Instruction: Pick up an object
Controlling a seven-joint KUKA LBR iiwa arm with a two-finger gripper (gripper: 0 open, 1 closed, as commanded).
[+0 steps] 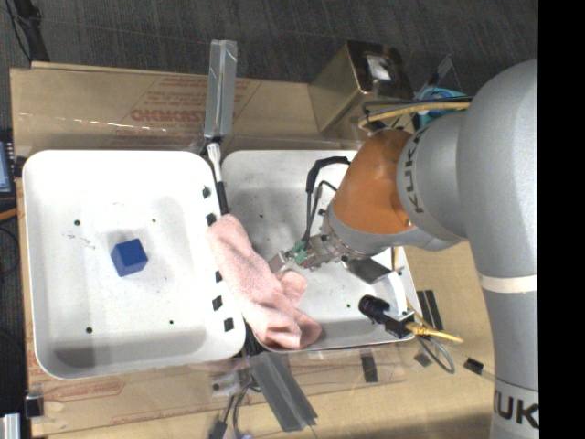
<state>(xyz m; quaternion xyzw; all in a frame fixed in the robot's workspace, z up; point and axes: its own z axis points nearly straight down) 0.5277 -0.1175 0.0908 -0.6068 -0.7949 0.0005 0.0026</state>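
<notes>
We are looking down on two white bins sitting side by side. A blue block (pixel 129 256) is lying alone in the left bin (pixel 41 273), a little toward 7 o'clock from the bin's middle. A pink cloth (pixel 256 282) is lying crumpled in the right bin (pixel 265 186), at its 8 o'clock side. The cloth's left edge is resting up on the wall where the two bins are meeting, so that bit of wall is hidden.

The big grey arm (pixel 475 172) is reaching in from 3 o'clock. Its orange band (pixel 370 186) is covering a large part of the right bin, and we are not seeing what is under it. The arm's lower part is running off the picture at 5 o'clock.

The gripper (pixel 294 257) is hanging low, just beside the cloth, at the cloth's 1 o'clock. It is small and blurry here. We are not able to say if it is gripping or loose, or if it is touching the cloth. The block is sitting well apart from it, at its 9 o'clock.
</notes>
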